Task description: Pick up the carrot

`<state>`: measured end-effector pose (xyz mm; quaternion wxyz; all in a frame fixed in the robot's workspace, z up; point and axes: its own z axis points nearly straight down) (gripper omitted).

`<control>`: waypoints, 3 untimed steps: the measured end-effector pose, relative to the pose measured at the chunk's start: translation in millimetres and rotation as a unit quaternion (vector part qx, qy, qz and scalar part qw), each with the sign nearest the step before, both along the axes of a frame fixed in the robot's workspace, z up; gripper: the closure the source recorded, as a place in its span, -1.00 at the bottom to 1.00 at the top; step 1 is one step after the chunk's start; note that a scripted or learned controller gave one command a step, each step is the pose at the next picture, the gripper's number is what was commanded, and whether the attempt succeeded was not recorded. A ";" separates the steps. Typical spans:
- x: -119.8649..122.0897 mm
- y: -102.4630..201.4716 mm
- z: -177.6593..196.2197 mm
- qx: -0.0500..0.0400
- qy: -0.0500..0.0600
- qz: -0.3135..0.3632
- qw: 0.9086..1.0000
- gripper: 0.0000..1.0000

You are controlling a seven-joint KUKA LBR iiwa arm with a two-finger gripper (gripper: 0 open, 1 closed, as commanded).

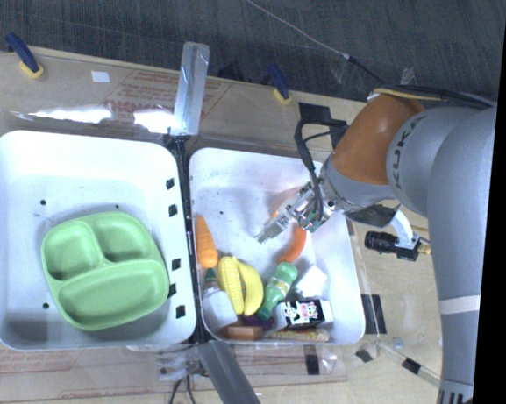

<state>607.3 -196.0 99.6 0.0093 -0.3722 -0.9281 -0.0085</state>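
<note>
Pincer (277, 228) state unclear, above white bin (239, 165); tapered orange carrot (205, 243) lies apart.

A robotics lab is indicated: two white bins (90, 152) are fixed to a wooden bench (245, 95) with blue clamps (25, 55), and toy food is served by a grey industrial arm (453, 179).

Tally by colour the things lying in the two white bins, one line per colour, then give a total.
Green: 2, the divided plate and the bottle
Orange: 2, the carrot and the piece below the gripper
Yellow: 1, the bananas
White: 2, the block and the printed carton
Brown: 1, the piece at the front wall
Total: 8
</note>
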 end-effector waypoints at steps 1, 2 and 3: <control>-53.9 70.4 -2.2 -0.010 -0.007 -0.005 1.000 -1.00; 44.1 83.8 47.7 -0.012 -0.005 -0.180 0.984 -1.00; -34.4 41.0 -2.0 -0.013 0.000 -0.176 0.984 -1.00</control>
